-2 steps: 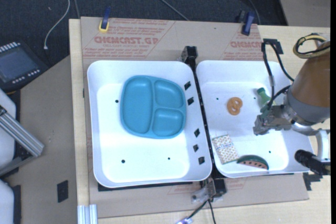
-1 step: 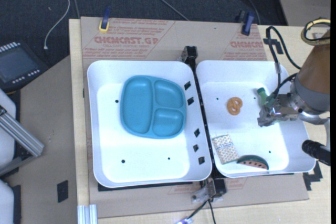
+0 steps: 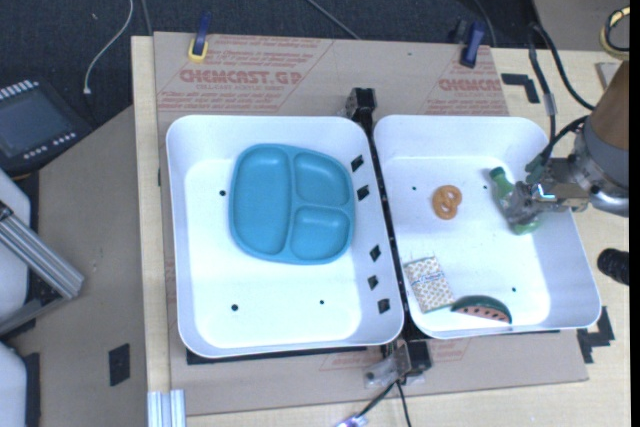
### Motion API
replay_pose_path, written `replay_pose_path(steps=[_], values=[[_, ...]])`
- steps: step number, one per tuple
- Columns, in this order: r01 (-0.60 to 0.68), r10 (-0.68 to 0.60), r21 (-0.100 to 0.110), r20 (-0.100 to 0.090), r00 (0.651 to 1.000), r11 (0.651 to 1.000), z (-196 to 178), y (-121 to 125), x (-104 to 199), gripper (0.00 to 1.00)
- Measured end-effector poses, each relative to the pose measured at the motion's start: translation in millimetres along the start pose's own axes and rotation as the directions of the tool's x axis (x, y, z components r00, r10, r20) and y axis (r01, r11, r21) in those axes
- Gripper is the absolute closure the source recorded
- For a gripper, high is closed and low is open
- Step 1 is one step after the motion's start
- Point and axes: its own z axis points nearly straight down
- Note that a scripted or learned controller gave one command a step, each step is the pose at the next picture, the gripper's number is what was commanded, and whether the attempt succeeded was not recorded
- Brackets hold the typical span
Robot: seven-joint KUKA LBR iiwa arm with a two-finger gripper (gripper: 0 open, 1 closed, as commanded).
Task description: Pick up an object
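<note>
In the right bin (image 3: 560,285) my gripper (image 3: 522,201) reaches in from the right and is down over a green object (image 3: 498,180). The object's green shows both above-left of the gripper and just below it. The gripper covers the object's middle, so its grip is hidden. An orange pretzel-shaped piece (image 3: 447,202) lies to the left of the gripper, apart from it. A checkered packet (image 3: 428,283) and a watermelon slice (image 3: 481,310) lie near the bin's front edge.
A blue divided plate (image 3: 293,203) lies in the left bin (image 3: 200,295). A ridge with black clips (image 3: 375,245) separates the two bins. Cables hang beside the arm at the right.
</note>
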Motion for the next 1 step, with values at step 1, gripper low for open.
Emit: replay_pose_path(steps=[1], values=[[0.004,-0.004,0.004,-0.003,1.0,1.0,-2.6,21.2,46.2,1.0]])
